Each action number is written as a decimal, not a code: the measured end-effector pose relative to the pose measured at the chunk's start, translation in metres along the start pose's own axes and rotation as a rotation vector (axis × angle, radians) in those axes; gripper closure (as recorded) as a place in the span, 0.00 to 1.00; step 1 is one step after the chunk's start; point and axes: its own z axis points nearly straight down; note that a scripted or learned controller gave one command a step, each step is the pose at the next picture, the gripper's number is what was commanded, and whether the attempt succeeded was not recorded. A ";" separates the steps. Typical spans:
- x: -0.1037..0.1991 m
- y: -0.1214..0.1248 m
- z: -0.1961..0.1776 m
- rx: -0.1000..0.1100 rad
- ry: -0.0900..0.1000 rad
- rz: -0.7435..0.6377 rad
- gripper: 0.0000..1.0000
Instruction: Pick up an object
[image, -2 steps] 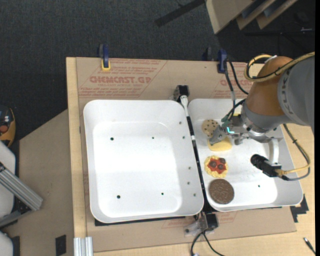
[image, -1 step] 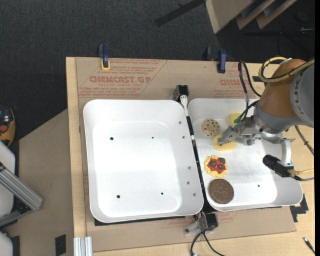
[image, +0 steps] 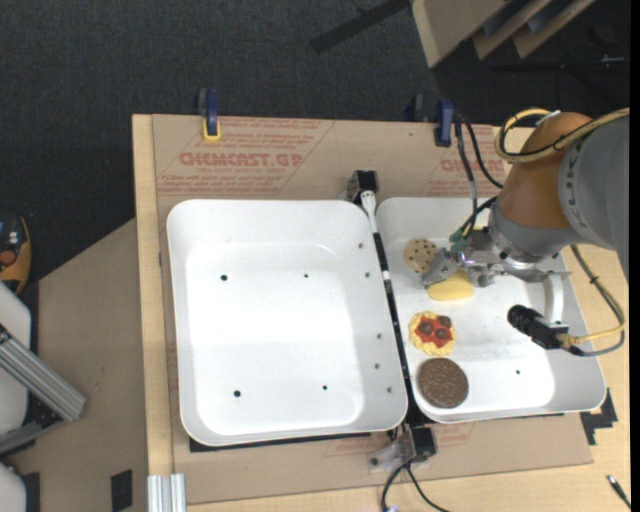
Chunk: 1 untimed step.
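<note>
Counter: one flat brown board with red printed lettering along its far edge, carrying two shallow white bins side by side.
Clamps: two blue clamps on the far edge of the counter, one at far left and one at far right.
Left bin: one large white tray with rounded corners and a few small dark dots on its floor.
Right bin: one smaller white tray, touching the left bin along a dark seam, holding four small objects.
Objects, count: four in all, lined up in the left part of the right bin, from far to near.
Speckled cookie: one pale round piece with dark spots, farthest of the four.
Yellow piece: one smooth yellow oval, just near of the speckled cookie.
Red-topped round: one small yellow disc with red and dark toppings, near of the yellow piece.
Brown disc: one dark brown round, nearest of the four, close to the bin's near rim.
Arm: one grey arm with an orange band, reaching in from the right over the right bin.
Hand: low over the far part of the right bin, its tips between the speckled cookie and the yellow piece; how far apart the tips stand cannot be told, and no object is seen held.
Cable: one yellowish cable and black plug trailing near the arm.
</note>
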 end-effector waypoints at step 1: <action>-0.002 0.001 -0.013 -0.007 -0.001 0.002 1.00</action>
